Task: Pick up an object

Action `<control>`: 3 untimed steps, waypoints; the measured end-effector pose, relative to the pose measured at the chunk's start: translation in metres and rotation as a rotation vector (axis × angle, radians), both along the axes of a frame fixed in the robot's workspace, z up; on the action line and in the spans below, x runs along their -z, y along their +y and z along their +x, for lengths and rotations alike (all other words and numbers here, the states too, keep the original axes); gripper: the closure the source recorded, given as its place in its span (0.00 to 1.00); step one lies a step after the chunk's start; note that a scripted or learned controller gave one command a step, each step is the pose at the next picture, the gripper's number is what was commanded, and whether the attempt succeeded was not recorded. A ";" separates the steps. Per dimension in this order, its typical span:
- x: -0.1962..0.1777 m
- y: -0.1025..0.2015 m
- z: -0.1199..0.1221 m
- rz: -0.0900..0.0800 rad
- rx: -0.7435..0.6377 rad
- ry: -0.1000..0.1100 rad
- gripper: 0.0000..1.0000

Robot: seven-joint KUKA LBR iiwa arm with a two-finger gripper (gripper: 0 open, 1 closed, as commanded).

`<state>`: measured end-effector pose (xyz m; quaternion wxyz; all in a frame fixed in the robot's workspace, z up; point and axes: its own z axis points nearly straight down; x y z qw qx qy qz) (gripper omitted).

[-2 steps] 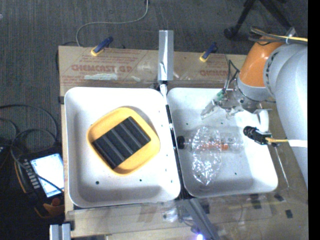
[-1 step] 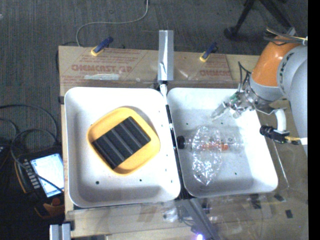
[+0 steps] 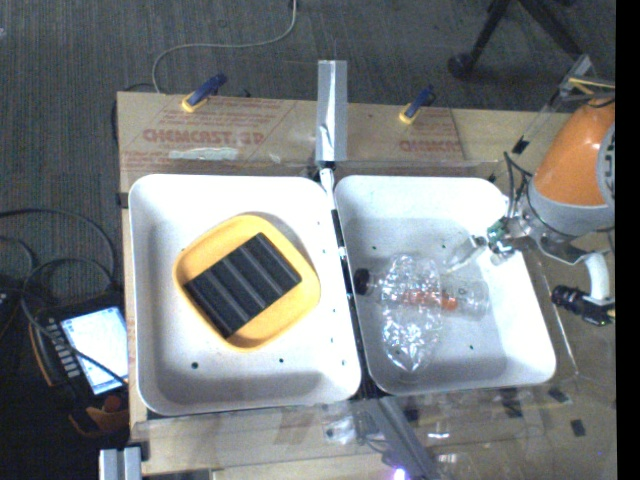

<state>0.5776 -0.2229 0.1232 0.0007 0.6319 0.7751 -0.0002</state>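
- We see even overhead light, brightest on the white bins (image 3: 150,268).
- Shadows are soft; the floor (image 3: 100,28) looks dim, grainy.

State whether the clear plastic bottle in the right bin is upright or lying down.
Lying down: the clear plastic bottle rests on its side on the right bin floor, dark cap toward the divider.

Crumpled clear bottle (image 3: 420,303) in right bin (image 3: 520,353)

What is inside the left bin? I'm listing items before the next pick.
One yellow object with a black ribbed top lies in the left bin. Whatever is beneath it is covered.
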 end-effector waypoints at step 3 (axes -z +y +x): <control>0.022 0.106 -0.024 -0.028 -0.067 -0.038 0.00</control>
